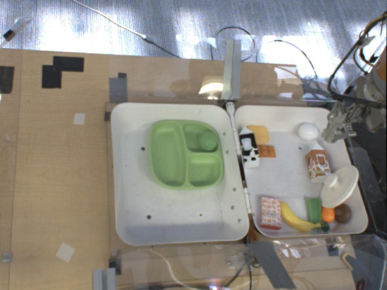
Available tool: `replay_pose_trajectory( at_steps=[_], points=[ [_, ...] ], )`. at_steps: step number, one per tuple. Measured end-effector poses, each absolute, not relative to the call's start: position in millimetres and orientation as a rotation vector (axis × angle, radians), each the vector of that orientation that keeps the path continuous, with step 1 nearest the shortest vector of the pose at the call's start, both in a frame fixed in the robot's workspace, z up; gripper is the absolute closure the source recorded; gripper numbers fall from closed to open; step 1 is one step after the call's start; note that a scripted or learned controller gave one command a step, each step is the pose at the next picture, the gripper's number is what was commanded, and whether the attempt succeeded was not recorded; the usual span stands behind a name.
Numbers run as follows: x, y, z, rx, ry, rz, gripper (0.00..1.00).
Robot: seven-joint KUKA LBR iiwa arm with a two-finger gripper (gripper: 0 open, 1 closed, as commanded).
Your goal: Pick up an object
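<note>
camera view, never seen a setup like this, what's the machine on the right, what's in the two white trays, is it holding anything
This is one camera fixed above a bench, looking down at a slant. On the right, the grey metal piece is the gripper of a robot arm, poised over the far right edge of the right bin; nothing shows between its fingers. The left bin holds a green divided plate with a green ball in one section. The right bin holds toy food and small items: a banana, a white egg, a small carton, a black-and-white cow figure, a white round lid and a red packet.
</note>
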State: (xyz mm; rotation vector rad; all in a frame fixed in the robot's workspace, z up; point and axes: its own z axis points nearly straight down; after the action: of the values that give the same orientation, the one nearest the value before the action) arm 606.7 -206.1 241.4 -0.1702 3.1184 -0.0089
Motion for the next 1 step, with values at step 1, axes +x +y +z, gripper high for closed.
replay_pose_trajectory(
  at_steps=[1],
  points=[
    [671.0,-156.4,182.2,-0.115,3.134,0.005,1.0]
  ],
)
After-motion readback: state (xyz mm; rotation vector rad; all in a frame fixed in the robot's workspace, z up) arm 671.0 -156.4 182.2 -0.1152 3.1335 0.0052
